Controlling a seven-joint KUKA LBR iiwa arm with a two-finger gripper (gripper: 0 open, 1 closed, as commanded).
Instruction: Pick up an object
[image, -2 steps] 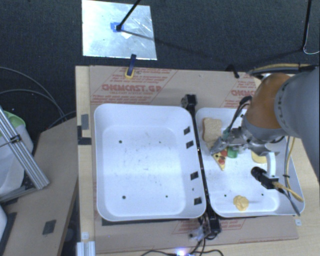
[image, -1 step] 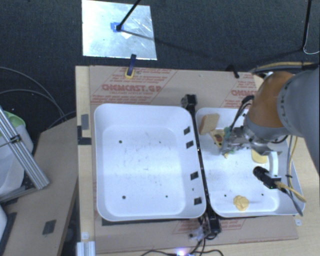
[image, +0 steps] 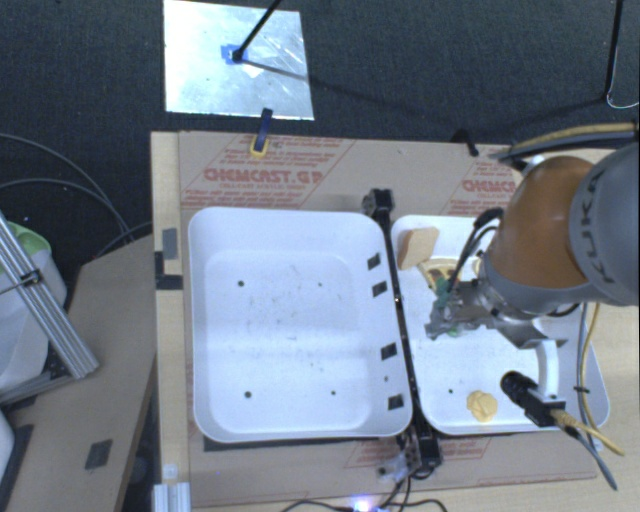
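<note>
The pincer (image: 445, 318) is being held low inside the right bin (image: 440, 385), close to that bin's left wall; whether it is wide or narrow cannot be told. Just beyond the pincer, toward the far rim, a pale yellow piece (image: 438, 272) of unclear shape is lying. Past it a smooth tan wedge (image: 418, 247) is resting in the far left corner. On the pincer's near side, well apart, a lumpy yellow object (image: 482, 405) is sitting on the glossy white floor. To the pincer's left the second bin (image: 290, 320), shallow moulded white plastic with rounded corners, is being borne by a brown board (image: 300, 165) printed in red with "CHEMCAST GP".
</note>
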